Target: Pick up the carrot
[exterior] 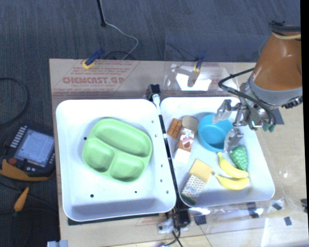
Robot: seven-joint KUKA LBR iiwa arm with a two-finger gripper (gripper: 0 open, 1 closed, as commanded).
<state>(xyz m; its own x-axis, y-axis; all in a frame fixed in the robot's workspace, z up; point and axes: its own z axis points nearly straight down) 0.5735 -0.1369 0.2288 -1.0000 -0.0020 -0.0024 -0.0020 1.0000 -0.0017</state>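
Carrot (174, 128), seemingly the stubby orange-brown piece at the right bin's (266, 188) upper-left corner, judged light, rigid, slick, best pinched mid-body; gripper (234, 123) beside blue cup (211, 134), opening indeterminable.

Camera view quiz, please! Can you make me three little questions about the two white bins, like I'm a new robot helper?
1. True or false: the green three-part plastic plate lies in the shallow white bin on the view's left.
2. Which thing sits right beside the curved yellow banana? A) a red ball B) the bumpy green round toy C) a metal spoon
3. Fill in the missing word: the two-finger gripper hangs over the shallow white bin on the view's ___, close to the round blue cup.

Key: 1 true; 2 B; 3 right.
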